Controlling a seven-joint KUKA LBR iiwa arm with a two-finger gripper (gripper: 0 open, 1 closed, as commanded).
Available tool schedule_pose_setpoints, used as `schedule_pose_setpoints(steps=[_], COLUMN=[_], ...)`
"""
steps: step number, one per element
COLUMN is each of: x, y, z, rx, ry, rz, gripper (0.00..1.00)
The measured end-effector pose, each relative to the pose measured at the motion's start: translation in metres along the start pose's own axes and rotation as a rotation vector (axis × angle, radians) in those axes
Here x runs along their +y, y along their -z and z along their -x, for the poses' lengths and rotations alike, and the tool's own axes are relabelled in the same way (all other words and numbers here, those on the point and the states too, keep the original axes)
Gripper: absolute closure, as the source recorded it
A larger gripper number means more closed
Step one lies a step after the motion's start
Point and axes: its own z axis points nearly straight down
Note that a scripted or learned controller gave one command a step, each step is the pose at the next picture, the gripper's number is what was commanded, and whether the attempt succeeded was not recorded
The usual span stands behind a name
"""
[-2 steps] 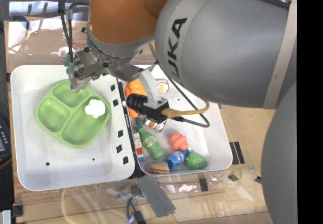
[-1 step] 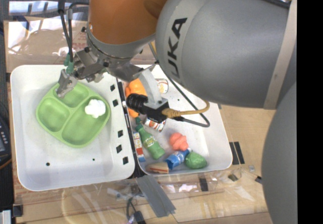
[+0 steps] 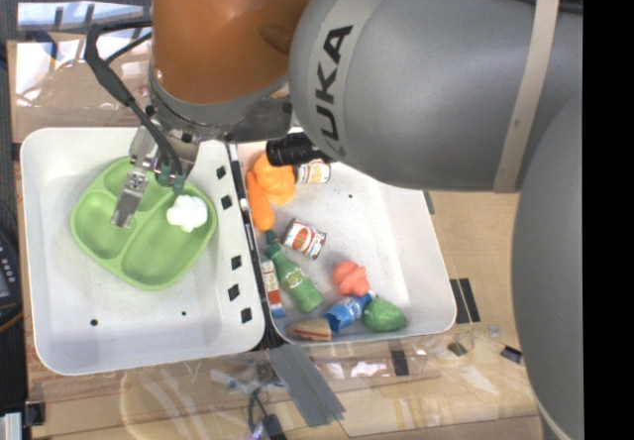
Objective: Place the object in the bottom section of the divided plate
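Observation:
A green divided plate [image 3: 139,255] lies in the left bin [image 3: 59,329]. A small white lumpy object [image 3: 187,214] rests on the plate's right-hand part, close to the rim. My gripper [image 3: 151,202] hangs over the plate's far half, open with nothing between its fingers. One finger [image 3: 127,202] points down over the plate's left section. The other, shorter-looking finger [image 3: 174,176] ends just above and to the left of the white object. I cannot tell whether it touches the object. The arm's big orange and grey body hides the far edge of both bins.
The right bin [image 3: 421,250] holds several items: an orange toy [image 3: 269,188], a labelled can [image 3: 304,239], a green bottle [image 3: 295,285], a pink piece [image 3: 350,277], a blue piece [image 3: 347,313] and a green lump [image 3: 384,315]. A divider wall [image 3: 243,260] separates the bins.

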Motion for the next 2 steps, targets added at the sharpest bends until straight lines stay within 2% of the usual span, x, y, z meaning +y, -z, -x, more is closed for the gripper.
schedule_pose_setpoints(steps=[1, 2], x=[0.0, 0.001], y=[0.011, 0.021], z=[0.001, 0.001], rx=[-0.002, -0.004], ry=[0.004, 0.009], rz=[-0.001, -0.002], gripper=[1.0, 1.0])
